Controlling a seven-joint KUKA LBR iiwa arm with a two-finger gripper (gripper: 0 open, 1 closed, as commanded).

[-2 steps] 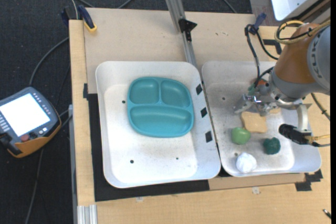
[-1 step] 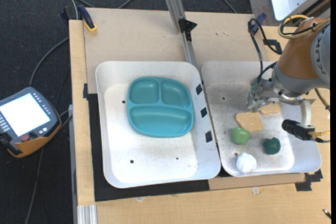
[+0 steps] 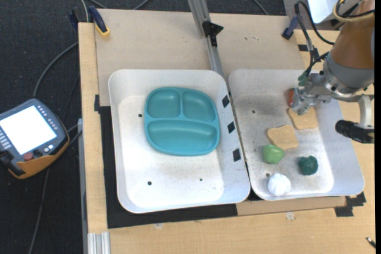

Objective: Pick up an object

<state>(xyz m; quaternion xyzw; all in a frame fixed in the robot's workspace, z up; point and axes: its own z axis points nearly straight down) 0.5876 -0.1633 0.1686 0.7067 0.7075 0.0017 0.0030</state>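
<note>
Looks like the approach step right now: gripper (image 3: 305, 103) down low in the right bin (image 3: 351, 178), right at the far edge of a tan toast-like slice (image 3: 306, 122), possibly touching it. Honestly can't tell from this angle whether wide or narrow, and nothing visibly held. Best bet for a clean grab: centre over the slice, come straight down, squeeze across the narrow side rather than the flat face, because of the likely slip on something that thin. Also worth watching the little red bit (image 3: 291, 96) just beside the gripper, half hidden, easy to nudge or pinch by mistake. Lift slow, then check for something actually in the grip before calling it done. Head count for the right bin: two tan slices (second slice (image 3: 282, 138) nearer the camera, just apart from the first), one light green ball (image 3: 272, 154), one dark green lump (image 3: 308, 165), one white blob (image 3: 278, 184), plus that one red bit. Left bin (image 3: 128, 187): one teal divided plate (image 3: 180, 122), three compartments. Two bins total.
</note>
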